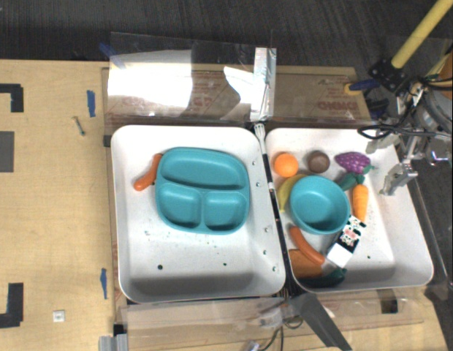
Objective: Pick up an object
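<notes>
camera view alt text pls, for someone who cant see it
Two white bins seen from above: the left bin holds a teal divided tray; the right bin holds a teal bowl ringed by toy food. The robot's claw hovers at the right bin's far edge.

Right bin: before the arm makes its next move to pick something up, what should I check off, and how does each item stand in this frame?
1. Gripper is over the right bin: ok, at its right edge.
2. Nothing is held already: cannot tell, the fingers are too small to read.
3. Pickable things are within the bin: ok, the carrot, purple grapes and orange ball lie there.
4. Clear space around a target: not ok, the items crowd the teal bowl.
5. Left bin's teal divided plate is out of the way: ok.
</notes>
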You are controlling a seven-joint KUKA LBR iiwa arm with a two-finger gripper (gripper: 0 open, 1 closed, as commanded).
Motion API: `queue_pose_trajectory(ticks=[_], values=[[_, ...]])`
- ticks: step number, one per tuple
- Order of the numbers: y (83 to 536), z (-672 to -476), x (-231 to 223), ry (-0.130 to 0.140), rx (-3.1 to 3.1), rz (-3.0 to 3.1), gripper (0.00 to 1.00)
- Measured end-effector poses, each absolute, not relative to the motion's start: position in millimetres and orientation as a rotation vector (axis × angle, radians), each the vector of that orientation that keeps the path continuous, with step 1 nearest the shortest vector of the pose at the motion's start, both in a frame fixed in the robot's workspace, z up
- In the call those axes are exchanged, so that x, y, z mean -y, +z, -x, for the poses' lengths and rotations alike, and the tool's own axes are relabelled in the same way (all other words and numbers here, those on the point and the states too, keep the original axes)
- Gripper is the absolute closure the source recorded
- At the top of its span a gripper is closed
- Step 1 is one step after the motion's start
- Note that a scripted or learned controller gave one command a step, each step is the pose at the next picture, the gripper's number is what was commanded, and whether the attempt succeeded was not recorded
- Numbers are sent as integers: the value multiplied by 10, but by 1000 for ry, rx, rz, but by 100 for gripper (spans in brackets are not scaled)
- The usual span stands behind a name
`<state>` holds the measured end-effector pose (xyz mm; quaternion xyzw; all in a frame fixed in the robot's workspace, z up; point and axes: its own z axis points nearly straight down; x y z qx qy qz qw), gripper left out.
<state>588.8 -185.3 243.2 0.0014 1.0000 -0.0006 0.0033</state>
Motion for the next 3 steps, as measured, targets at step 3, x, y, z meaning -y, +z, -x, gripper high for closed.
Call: queue_pose_trajectory(ticks=[3], values=[[881,-5642,2043,-3,-3129,-163,0]])
